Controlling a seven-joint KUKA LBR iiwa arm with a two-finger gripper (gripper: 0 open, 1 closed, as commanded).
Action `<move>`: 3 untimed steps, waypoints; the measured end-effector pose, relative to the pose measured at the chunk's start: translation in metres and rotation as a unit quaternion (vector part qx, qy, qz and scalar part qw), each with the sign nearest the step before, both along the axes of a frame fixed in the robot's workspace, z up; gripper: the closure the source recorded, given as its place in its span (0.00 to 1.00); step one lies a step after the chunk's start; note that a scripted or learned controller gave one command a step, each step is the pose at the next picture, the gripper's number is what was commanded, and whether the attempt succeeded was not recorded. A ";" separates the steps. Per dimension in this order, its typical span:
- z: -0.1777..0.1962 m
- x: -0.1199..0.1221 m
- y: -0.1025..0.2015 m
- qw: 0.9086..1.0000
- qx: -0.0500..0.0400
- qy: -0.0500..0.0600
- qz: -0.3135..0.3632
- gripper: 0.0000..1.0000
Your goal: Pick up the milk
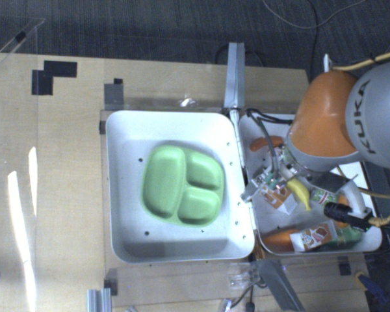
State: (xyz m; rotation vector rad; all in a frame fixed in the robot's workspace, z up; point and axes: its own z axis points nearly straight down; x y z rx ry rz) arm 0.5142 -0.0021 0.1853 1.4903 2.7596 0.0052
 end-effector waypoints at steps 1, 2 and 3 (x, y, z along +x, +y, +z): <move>0.001 0.007 -0.033 0.999 -0.001 -0.001 0.042 0.00; 0.000 0.041 -0.011 0.998 0.000 0.000 0.058 0.00; 0.000 0.041 -0.011 0.998 0.000 0.000 0.059 0.00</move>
